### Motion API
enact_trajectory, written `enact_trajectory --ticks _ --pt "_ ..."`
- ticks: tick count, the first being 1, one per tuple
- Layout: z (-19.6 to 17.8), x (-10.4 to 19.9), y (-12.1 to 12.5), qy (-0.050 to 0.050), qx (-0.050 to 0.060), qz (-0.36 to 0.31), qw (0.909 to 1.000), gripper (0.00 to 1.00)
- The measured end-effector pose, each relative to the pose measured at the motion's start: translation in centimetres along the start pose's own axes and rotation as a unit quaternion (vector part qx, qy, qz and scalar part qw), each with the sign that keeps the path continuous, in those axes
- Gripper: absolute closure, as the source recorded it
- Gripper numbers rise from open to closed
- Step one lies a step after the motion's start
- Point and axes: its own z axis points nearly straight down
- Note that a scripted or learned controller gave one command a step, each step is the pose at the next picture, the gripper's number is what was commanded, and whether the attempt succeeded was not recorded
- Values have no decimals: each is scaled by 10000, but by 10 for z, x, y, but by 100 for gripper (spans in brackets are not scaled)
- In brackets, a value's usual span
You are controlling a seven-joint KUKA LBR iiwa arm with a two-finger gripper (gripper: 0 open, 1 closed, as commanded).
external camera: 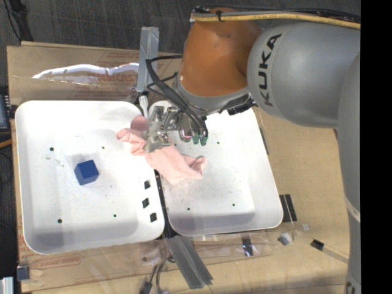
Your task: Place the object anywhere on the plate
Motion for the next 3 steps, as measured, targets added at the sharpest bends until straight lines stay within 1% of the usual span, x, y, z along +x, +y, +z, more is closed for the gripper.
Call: enact_trajectory --ticks 1,2,3 --pt "13 15 51 -13 2 -24 10000 100" --pt "11 30 101 -3 5 -21 10000 100" --pt "11 30 101 -4 4 -19 10000 0"
